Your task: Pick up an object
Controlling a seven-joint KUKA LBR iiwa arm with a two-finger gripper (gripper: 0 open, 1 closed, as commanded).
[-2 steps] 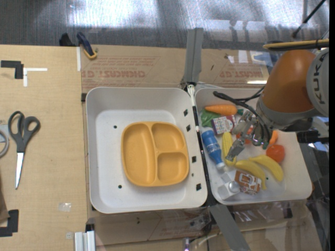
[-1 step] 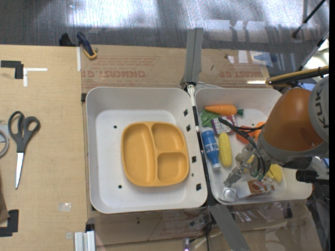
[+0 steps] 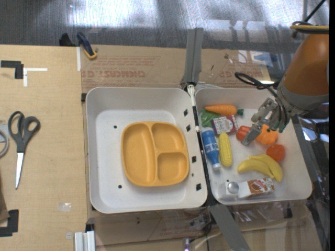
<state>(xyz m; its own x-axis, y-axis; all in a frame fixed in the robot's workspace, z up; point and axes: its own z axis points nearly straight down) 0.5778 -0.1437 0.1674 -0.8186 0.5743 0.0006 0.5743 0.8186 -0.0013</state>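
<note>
Orange pepper [image 3: 268,136], at the right of the right bin [image 3: 301,190], sits directly beneath the tool [image 3: 257,132], whose fingers are spread around a red piece [image 3: 243,134] beside it, pinching nothing. Lower squarely, close on one item only. Pepper looks roundish; its long axis cannot be told.

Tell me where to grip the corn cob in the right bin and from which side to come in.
Grip the corn cob across its middle, coming straight down from above. It lies flat, its long axis running toward and away from the camera, so the fingers should close across its narrow width. The blue bottle lies close alongside on its left, leaving little room there.
</note>
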